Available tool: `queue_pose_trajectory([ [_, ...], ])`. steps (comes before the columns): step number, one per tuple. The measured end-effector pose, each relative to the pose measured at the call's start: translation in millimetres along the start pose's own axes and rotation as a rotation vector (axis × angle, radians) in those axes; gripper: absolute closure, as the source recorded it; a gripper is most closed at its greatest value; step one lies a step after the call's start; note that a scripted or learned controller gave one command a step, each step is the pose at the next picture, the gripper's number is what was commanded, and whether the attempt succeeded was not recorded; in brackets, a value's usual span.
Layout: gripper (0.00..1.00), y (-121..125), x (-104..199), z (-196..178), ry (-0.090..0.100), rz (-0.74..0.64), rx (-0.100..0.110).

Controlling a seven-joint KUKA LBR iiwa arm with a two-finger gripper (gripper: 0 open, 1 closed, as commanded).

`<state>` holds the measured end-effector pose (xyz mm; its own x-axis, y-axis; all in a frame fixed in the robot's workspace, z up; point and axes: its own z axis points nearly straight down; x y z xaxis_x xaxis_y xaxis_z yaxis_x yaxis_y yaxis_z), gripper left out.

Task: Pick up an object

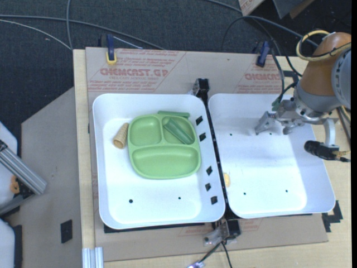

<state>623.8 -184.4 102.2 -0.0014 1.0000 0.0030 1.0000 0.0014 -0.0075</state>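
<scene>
My gripper (273, 128) hangs over the upper part of the right bin (279, 172), its fingers spread open with nothing between them. In the left bin (150, 208) lies a green divided plate (162, 161). A darker green pod-shaped piece (179, 130) rests in the plate's upper right compartment. A thin green strip (174, 114) lies just behind the plate. A tan ice-cream cone (120, 135) sits against the plate's left side. A small yellow bit (226, 178) lies at the right bin's left wall.
A black divider with clips (205, 133) runs between the two bins. Blue clamps (111, 48) hold the cardboard sheet at the back. The bare white floor of the right bin stretches in front of the gripper.
</scene>
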Motion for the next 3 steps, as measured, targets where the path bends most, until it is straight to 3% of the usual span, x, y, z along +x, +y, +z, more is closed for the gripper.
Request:
queue_pose_trajectory([
  [1, 1.00, 2, -1, -16, -0.002, 0.000, -0.009],
  [3, 1.00, 11, 3, -132, -0.005, 0.000, -0.016],
])
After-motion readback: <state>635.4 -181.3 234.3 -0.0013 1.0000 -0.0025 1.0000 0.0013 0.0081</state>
